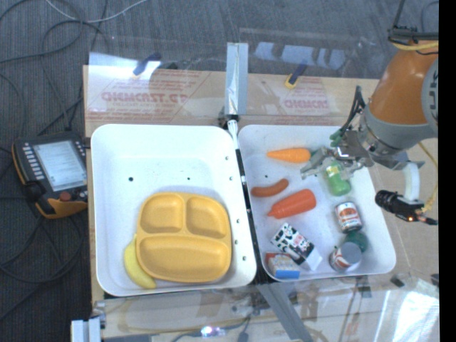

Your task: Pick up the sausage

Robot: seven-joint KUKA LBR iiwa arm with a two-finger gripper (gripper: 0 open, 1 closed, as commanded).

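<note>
Right bin [385, 258] holds the sausage [270, 188]; left, a tray [185, 235]; hand [329, 159] open.

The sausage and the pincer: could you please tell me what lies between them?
In the camera view, the carrot lies near that line, just above it, between the sausage and the pincer; otherwise bare bin floor.

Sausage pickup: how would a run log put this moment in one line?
sausage: lying in right bin, untouched | claw: above green bottle, beside carrot
</note>
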